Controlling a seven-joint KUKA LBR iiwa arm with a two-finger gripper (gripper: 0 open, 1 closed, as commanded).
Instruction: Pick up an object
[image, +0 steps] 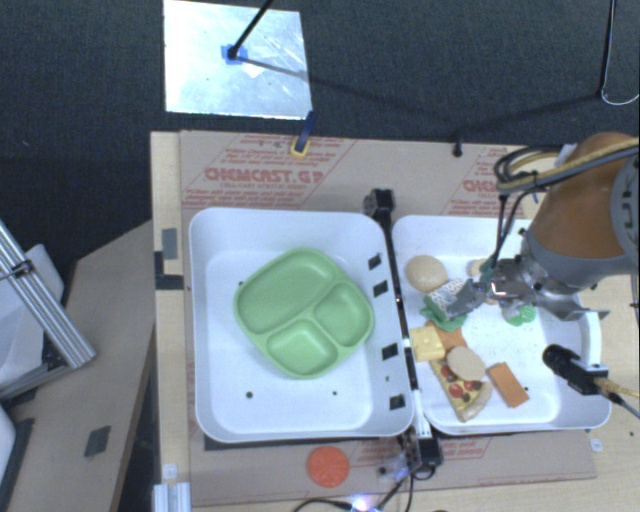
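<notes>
Tool (468, 297) sat low in right bin (580, 405) over toy food: beige bun (426, 271), yellow cheese square (428, 344), pizza wedge (467, 392). Grip state: can't tell.

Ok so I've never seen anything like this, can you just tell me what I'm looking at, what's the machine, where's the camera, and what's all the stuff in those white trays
This is one camera fixed above a workbench, looking down at a slant. The grey and orange shape at the right is a robot arm, and its tool is low over the right white bin. I cannot tell whether the tool has anything in its grip.

The left white bin holds a green divided plate. The right one holds toy food: a beige bun, a yellow cheese-like block, a pizza slice, an orange block and something green partly hidden by the arm. An orange disc lies on the bench in front of the bins.
</notes>
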